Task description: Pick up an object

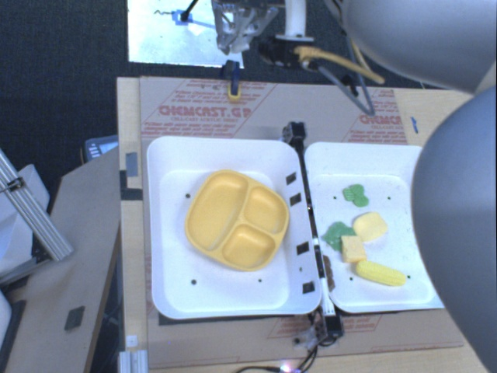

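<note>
Robot arm (435, 92): large, smooth, rounded links in pale grey, out of focus and glossy. Wrist assembly (291, 10): a white cylindrical section beside darker metal fittings. Cables: one yellowish-tan hose (334, 59) and thin dark leads curving along the underside. Claw (233, 68): a silvery, angular metal bracket narrowing to a slim dark stem with a small yellow tip; finer detail is too small to resolve.

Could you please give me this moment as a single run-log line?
gripper: raised beyond bins, nothing seen held | left bin: yellow divided tray | right bin: corn cob, green and yellow food pieces | pick: not yet done
</note>
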`<action>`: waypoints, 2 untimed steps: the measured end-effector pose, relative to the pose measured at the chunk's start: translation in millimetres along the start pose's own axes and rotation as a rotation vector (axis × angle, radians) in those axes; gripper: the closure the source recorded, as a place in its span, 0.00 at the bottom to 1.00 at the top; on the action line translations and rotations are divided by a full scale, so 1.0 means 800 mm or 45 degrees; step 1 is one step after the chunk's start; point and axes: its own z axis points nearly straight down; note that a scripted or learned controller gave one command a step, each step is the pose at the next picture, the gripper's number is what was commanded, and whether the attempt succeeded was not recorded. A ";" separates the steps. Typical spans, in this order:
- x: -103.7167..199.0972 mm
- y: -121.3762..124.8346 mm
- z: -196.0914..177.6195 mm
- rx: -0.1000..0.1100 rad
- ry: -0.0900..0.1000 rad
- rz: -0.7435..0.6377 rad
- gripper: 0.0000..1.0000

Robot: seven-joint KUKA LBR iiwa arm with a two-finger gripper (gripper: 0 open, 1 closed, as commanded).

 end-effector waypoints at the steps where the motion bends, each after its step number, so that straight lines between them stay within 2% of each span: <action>1: -0.079 0.000 0.052 0.010 -0.005 0.013 1.00; 2: 0.004 -0.001 0.014 0.000 0.003 -0.004 1.00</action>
